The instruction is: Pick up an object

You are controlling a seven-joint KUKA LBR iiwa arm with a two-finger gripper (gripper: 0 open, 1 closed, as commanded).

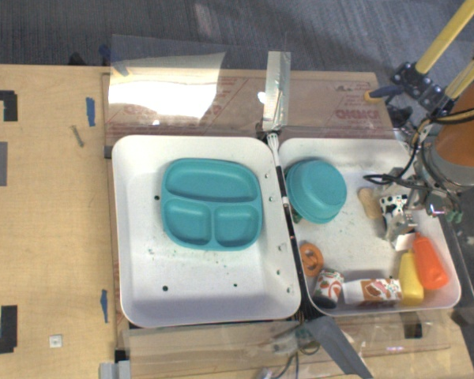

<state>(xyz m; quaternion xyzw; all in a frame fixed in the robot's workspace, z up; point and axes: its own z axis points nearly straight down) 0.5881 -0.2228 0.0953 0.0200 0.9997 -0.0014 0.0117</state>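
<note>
Camera view, fixed overhead at a slant: the arm (pixel 457 144) comes in from 3 o'clock, orange band showing at the frame's right edge, wrist angled down into the right bin (pixel 355 152). Gripper (pixel 395 215) sits low over that bin's right half among black cables; whether it is apart or together, cannot tell from here. Nothing visibly between its tips. Just at its 5 o'clock lie an orange bottle (pixel 430 263) and a yellow item (pixel 411 279), side by side against the bin's right wall. A teal bowl (pixel 316 189) sits overturned at the bin's 10 o'clock corner. Small patterned items (pixel 355 289) line the 6 o'clock edge. Left bin (pixel 134 235) holds a teal divided plate (pixel 212 204), centred slightly toward 12 o'clock.
</note>
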